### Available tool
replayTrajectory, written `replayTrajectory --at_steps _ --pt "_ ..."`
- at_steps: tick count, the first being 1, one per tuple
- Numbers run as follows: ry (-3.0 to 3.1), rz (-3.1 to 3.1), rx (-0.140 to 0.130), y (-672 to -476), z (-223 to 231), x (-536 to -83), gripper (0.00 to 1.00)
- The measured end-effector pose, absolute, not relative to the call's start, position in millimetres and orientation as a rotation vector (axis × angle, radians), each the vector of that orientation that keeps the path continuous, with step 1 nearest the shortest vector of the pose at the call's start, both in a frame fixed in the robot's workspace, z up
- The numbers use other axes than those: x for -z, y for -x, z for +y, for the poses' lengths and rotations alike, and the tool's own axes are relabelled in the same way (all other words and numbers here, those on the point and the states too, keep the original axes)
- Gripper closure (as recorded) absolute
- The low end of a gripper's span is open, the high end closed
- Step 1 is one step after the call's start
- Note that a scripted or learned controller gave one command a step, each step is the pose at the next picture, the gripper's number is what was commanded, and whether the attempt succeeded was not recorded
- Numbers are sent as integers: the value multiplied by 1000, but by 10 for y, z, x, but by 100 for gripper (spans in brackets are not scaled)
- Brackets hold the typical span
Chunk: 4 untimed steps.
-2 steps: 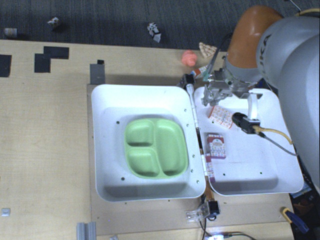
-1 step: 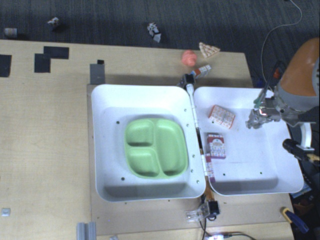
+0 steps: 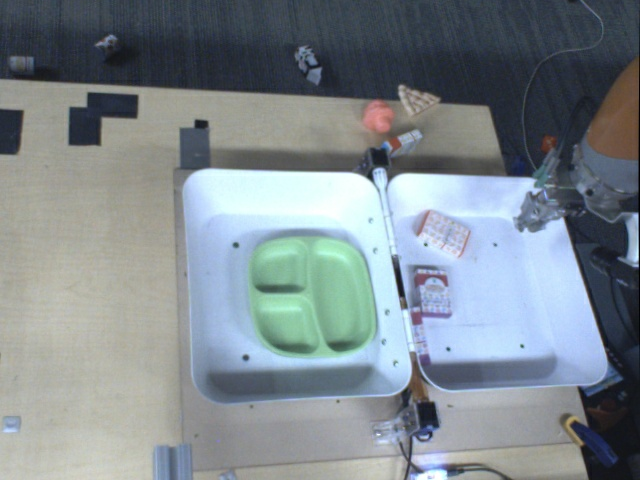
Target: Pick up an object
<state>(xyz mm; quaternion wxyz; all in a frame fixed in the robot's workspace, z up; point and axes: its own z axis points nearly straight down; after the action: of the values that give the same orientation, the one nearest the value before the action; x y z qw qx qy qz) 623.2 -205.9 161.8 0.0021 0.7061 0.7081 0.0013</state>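
While the gripper (image 3: 532, 215) is poised above the right bin's (image 3: 520, 318) far right edge, nothing is seen between its fingers; their state cannot be told. Two small red-and-white packets (image 3: 442, 234) (image 3: 432, 294) lie flat near the divider, well apart from it.

In the right bin (image 3: 560, 298) I see only two small packets (image 3: 443, 234) (image 3: 432, 293) near its left edge; its right half is open floor for passing.
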Motion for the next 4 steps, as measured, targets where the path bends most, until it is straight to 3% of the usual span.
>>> replayTrajectory --at_steps 1,2,3,4 --pt "-2211 2225 -7 -6702 -1754 -1844 100" --pt "-2212 2225 -5 -6698 -1761 -1840 0" --pt "-2211 2218 -10 -6330 -1505 -982 0" --pt "-2205 2220 -19 -6352 -1486 -1102 100"
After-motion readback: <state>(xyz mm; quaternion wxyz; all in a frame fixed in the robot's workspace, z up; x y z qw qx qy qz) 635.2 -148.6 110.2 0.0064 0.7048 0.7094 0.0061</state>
